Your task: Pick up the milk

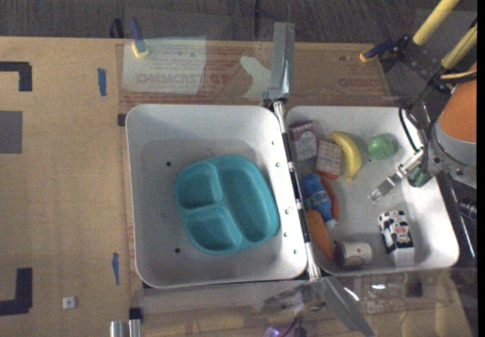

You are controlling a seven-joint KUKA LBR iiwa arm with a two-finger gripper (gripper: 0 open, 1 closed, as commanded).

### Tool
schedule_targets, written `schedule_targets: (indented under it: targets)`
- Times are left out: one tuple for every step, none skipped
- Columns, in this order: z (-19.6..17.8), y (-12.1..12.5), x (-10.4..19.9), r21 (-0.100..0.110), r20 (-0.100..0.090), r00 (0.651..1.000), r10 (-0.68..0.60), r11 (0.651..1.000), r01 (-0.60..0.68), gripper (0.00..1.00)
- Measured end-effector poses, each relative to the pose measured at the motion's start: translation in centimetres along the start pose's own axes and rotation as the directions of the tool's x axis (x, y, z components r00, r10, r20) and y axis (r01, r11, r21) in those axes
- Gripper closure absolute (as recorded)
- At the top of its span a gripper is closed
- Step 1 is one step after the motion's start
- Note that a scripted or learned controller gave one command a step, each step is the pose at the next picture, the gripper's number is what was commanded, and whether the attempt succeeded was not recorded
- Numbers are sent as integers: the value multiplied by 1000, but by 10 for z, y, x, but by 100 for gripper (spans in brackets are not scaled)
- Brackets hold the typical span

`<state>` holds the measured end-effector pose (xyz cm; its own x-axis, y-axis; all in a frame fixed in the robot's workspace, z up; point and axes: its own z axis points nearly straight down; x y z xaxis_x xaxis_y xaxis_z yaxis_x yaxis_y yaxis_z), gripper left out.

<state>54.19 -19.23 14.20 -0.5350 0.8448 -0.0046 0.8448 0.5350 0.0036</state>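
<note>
The arm (461, 127) is cut off by the right edge, and the hand (390, 182) is too small and blurred to tell how its fingers stand. The carrot (319, 232) partly hides under the blue bottle (317, 196). The printing on the two small cartons (316, 149) is too small to read.

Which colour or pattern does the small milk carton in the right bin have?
The small milk carton is white with black cow-like patches, seen in the camera view.

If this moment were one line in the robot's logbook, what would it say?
stage: approach | gripper: open, over right bin, holding nothing | milk: lying in right bin, below gripper in view, untouched
</note>
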Motion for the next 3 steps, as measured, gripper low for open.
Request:
schedule_targets:
  targets:
    - [52,-54,-2,-6,5,963,-269,963,270,0]
    - [39,-52,-4,-13,17,963,-268,963,268,100]
    - [-104,-29,-18,0,1,999,-36,999,36,100]
